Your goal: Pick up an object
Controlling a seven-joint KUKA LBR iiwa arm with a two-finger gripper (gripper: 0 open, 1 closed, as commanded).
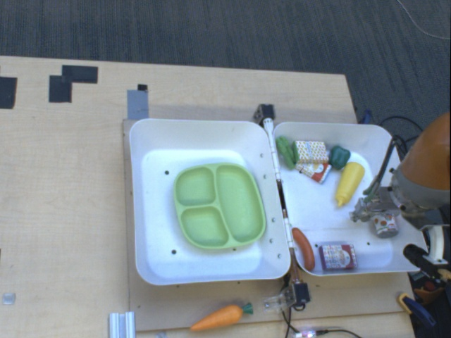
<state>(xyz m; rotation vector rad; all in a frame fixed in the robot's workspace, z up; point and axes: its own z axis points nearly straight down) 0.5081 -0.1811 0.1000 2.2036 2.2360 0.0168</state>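
The grey arm [423, 189], with its orange band, is reaching in from the right and hanging over the right part of the right bin [331, 127]. Its gripper [372, 208] is sitting low above the bin floor, and whether the pincer is wide or narrow cannot be told from this angle.

A small can [385, 224] is lying just beside the gripper, on its near right side. It is showing a pale, silvery body with a reddish mark on it, and whether it is touching the gripper is unclear; nothing is visibly being held.

A yellow bottle [349, 183] is lying tilted just left of the gripper, its narrow end pointing toward the near side. Farther off, along the bin's far wall, a leafy green piece [285, 151], a patterned box [311, 151], a red and white packet [319, 172] and a dark green pepper [339, 156] are crowding together. At the near edge, a reddish sausage [304, 248] is lying against the left wall, and a dark red pouch [338, 257] is resting flat beside it.

The left bin [141, 189] is bearing a pale green divided plate [220, 206] at its middle. A carrot [220, 317] is lying on the bench [63, 210], near of the bins.
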